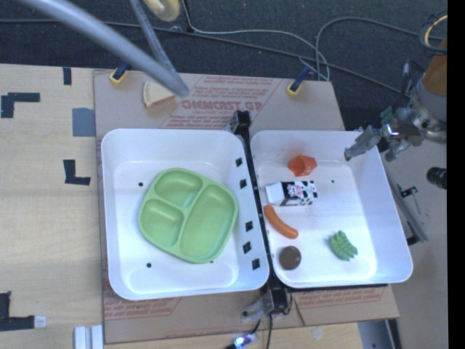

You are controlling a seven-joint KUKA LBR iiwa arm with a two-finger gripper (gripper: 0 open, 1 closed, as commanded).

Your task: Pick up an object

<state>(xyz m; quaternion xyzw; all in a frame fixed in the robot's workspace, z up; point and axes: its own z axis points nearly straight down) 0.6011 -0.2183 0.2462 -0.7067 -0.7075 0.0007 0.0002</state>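
Gripper over right bin's far right rim, jaws' state unclear, orange piece, green toy inside

Right bin is holding five small objects, all lying loose on its white floor. Orange chunky piece is sitting toward the far side, near the middle. Just in front of it, a white box with black cow-like patches is lying flat, long side across the bin. Orange sausage-shaped piece is lying at a slant near the left wall, its upper end just beside the box. Brown round disc is resting near the front left corner. Green bumpy piece is lying toward the front right, well apart from the rest
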